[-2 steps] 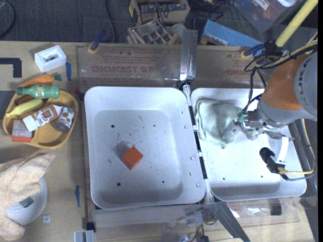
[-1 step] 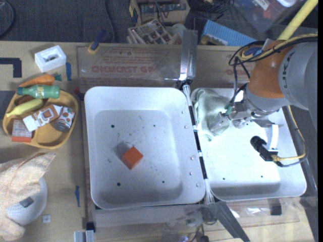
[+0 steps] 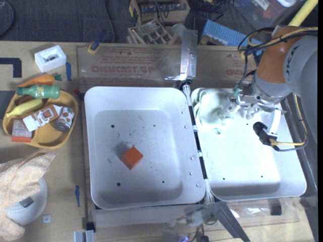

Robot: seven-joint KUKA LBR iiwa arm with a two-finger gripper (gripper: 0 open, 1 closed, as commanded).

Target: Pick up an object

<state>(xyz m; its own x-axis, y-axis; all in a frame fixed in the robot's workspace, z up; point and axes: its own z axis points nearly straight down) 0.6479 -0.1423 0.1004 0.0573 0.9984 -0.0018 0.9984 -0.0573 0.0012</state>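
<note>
An orange cube [image 3: 132, 157] lies alone on the floor of the left bin [image 3: 101, 110], a little left of its middle. The grey arm with its orange band [image 3: 272, 64] comes in from the right. Its gripper [image 3: 236, 105] hangs over the far part of the right bin [image 3: 252, 180], well away from the cube. A pale whitish object [image 3: 207, 107] sits in the right bin's far left corner, just left of the gripper. I cannot tell whether they touch.
A yellow bowl [image 3: 50, 140] with toy food stands left of the bins, with a cloth [image 3: 20, 180] below it. A small white box [image 3: 50, 58] sits at the bench's far left. A black cable connector [image 3: 262, 131] dangles from the wrist over the right bin.
</note>
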